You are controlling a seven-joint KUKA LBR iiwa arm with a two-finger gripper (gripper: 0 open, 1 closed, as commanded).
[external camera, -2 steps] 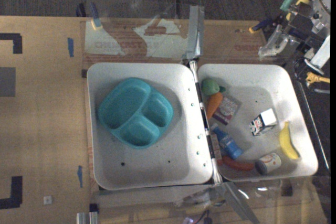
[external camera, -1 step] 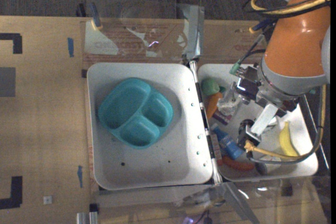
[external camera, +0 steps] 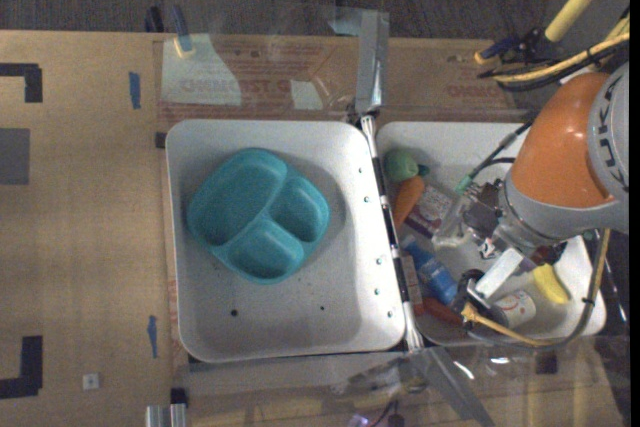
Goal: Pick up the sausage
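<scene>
A reddish-brown elongated piece (external camera: pixel 441 307), which may be the sausage, lies near the front of the right bin (external camera: pixel 455 137), partly under other items. My gripper (external camera: pixel 468 218) hangs low over the middle of that bin, above the clutter and a little behind and to the right of the reddish piece. The grey and orange arm covers the bin's right half. I see nothing clearly held.
The left bin (external camera: pixel 200 315) holds a teal divided plate (external camera: pixel 258 213). In the right bin lie a green item (external camera: pixel 403 163), an orange carrot (external camera: pixel 407 197), a blue item (external camera: pixel 432 270), a yellow item (external camera: pixel 551 284) and a white one (external camera: pixel 517 306). A metal divider (external camera: pixel 385 235) separates the bins.
</scene>
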